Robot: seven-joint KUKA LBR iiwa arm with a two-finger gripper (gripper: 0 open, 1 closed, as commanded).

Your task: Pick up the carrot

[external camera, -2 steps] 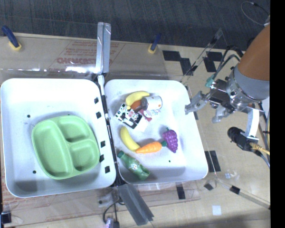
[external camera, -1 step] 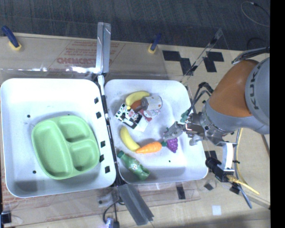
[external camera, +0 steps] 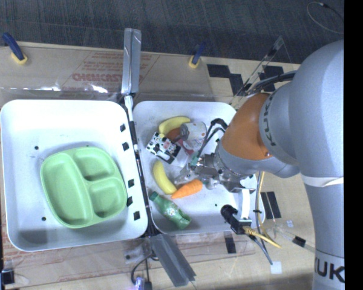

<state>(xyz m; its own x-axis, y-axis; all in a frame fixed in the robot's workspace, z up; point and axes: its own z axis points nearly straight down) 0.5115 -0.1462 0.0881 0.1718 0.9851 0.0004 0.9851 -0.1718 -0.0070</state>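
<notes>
An orange carrot (external camera: 187,190) lies in the right bin (external camera: 169,109), near its front, pointing left toward a banana. My gripper (external camera: 198,173) hangs just above and behind the carrot's thick end, low over the bin floor. The wrist with its orange band (external camera: 245,135) hides much of the bin's right side. The carrot rests on the bin floor.
Right bin also holds two bananas (external camera: 163,177) (external camera: 173,124), a black-and-white box (external camera: 162,147), a clear cup (external camera: 195,133) and a green bottle (external camera: 169,209) at the front. The left bin (external camera: 15,162) holds a green divided tray (external camera: 85,186). A metal divider (external camera: 131,59) separates the bins.
</notes>
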